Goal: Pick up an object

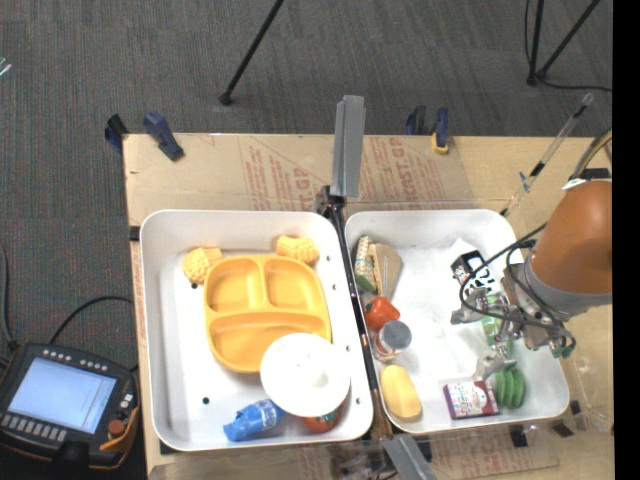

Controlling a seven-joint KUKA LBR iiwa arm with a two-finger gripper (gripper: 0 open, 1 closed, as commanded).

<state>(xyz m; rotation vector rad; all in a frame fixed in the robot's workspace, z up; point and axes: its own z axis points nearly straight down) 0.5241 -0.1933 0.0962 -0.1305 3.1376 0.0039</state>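
Green toy (510,386) lies in right bin (440,423), front right corner, beside a pink packet (470,399). Looks light, stiff plastic, ribbed, probably slippery; grip across its narrow middle. Hand (505,343) hangs just above it; how far it's open or whether it touches, can't tell.

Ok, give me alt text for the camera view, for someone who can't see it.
A robot arm's gripper hangs over the right white bin near a green object and a pink packet. The left bin holds a yellow divided tray and white lid.
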